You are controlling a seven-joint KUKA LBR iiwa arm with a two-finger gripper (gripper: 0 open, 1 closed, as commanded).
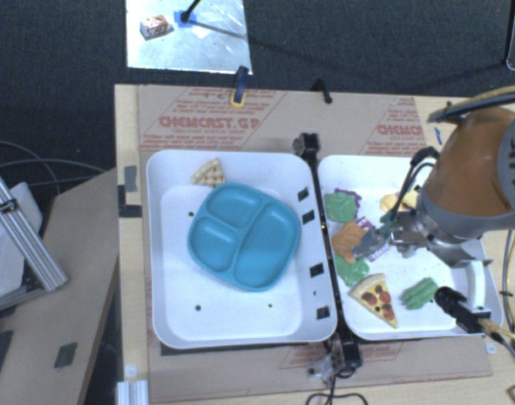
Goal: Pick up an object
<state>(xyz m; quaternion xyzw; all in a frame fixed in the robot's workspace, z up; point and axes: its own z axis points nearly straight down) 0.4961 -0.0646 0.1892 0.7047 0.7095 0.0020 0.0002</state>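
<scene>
Because our gripper (374,241) sits low in the right bin (485,315) among crowded toy foods, touching an orange piece (349,238) beside green ones, and we cannot tell its state, we judge it may nudge neighbours and lift nothing.

Red lettering reading "CHEMCAST GP" is printed on the brown protective sheet (215,116) covering the worktop, just beyond the far edge of the left white bin (169,175). The same red print repeats beyond the right bin, partly cut off by the arm. No other text is legible.
</scene>
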